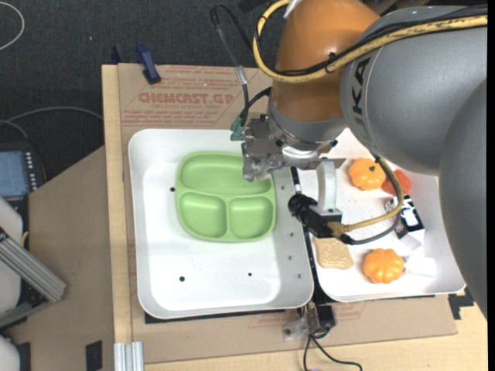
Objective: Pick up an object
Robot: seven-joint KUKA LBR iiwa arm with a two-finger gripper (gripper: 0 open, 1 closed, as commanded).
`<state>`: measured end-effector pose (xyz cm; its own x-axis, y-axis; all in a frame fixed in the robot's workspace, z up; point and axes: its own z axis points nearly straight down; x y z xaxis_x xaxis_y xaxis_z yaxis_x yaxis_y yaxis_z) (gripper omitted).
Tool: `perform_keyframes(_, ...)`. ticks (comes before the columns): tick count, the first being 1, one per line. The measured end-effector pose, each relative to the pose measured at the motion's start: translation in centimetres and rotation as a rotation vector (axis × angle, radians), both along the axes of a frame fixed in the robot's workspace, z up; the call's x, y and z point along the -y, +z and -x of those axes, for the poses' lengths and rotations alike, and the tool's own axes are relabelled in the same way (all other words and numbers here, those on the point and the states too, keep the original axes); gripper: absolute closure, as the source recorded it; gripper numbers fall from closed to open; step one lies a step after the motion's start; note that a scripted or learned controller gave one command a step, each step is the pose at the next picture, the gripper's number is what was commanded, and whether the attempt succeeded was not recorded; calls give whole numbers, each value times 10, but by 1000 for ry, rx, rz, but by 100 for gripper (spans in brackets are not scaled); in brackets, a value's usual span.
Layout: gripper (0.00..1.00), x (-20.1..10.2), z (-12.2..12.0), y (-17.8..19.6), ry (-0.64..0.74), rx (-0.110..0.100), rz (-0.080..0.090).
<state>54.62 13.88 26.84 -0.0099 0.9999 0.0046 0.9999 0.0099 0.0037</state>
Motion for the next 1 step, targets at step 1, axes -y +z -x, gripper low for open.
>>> perform_keyframes(1, 100, -93, 71, 10, 4, -9, 0)
